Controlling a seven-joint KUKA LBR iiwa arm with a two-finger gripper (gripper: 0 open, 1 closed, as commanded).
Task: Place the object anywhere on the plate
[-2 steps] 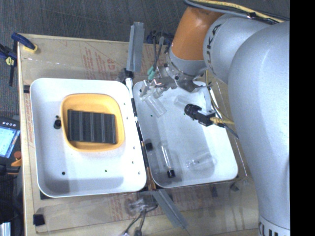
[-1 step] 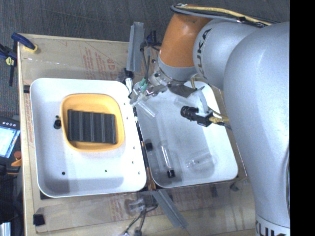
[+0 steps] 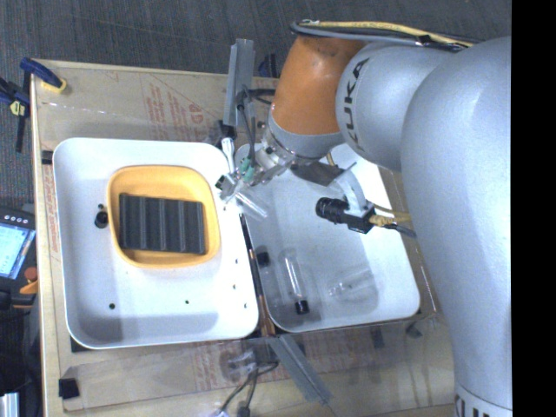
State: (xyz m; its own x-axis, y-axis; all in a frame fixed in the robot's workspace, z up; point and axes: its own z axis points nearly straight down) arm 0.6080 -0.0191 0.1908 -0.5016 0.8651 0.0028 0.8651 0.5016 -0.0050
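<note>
**Surroundings.** Wooden bench (image 3: 130, 94) under both bins. Blue clamp (image 3: 42, 72) at its upper left corner. Small screen device (image 3: 12, 252) at the left edge of the frame. Upright metal bracket (image 3: 241, 68) at top centre, just above the seam between the bins. The arm's bulk covers the upper right of the right bin.

**Arm.** Grey arm (image 3: 417, 120) enters from the right and fills that side of the frame, its orange band (image 3: 308, 85) at top centre. Gripper (image 3: 236, 185) sits over the seam between the bins, near their upper ends, pointing left. Whether it is wide or narrow cannot be told, and nothing is seen held in it.

**Left bin** (image 3: 87, 320). Yellow plate (image 3: 161, 179) with rounded corners, in the upper half. Dark ridged slab (image 3: 165, 224) lies flat on the plate, well inside its rim. Small black piece (image 3: 102, 218) on the bin floor just left of the plate.

**Right bin** (image 3: 395, 298). Clear tube (image 3: 293, 274) with a black end, lower left. Clear crumpled piece (image 3: 352, 287) beside it to the right. Small black bit (image 3: 261, 257) near the left wall.
</note>
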